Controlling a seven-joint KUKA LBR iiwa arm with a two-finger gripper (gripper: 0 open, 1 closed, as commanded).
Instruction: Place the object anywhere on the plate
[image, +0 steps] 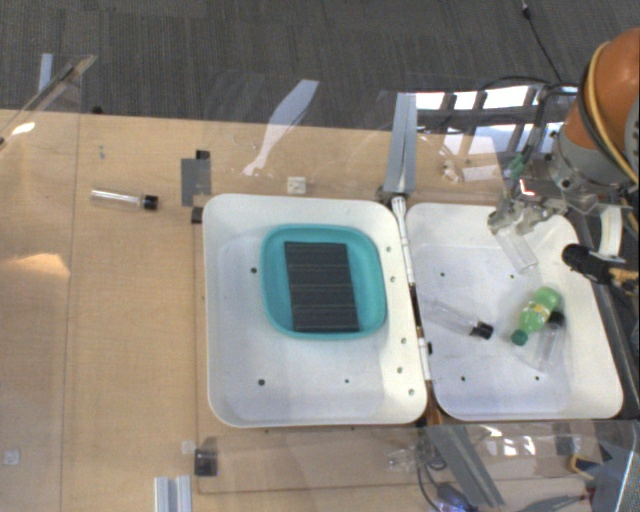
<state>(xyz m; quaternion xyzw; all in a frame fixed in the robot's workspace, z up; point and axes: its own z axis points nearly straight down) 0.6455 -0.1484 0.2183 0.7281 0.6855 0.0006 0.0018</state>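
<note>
a kuka arm (612, 110) leans in from the right over the far edge of the right bin (455, 385), its tool (520, 215) hanging low above the bin's back corner. whether the tool is open or closed can't be told from this angle; nothing is visibly held in it.

the task is not yet done, by the look of it. the teal plate (372, 290) sits in the left bin (300, 400) w/ a dark ribbed block (322, 286) resting on its middle, and no picked object is on its way there. the likely candidates lie in the right bin: a small green bottle (535, 315) near the right side, tilted, w/ a clear plastic piece just beside it, and a clear tube w/ black cap (462, 324) lying flat more toward the center. a second clear tube (122, 200) lies out on the desk (100, 350), well apart from both bins at the left.

judged from this frame, what's left is nearly everything: grasp an item in the right bin, carry it across the divider btwn bins, and set it down on the plate. the tool is nearer the bin's back wall than either item.
</note>
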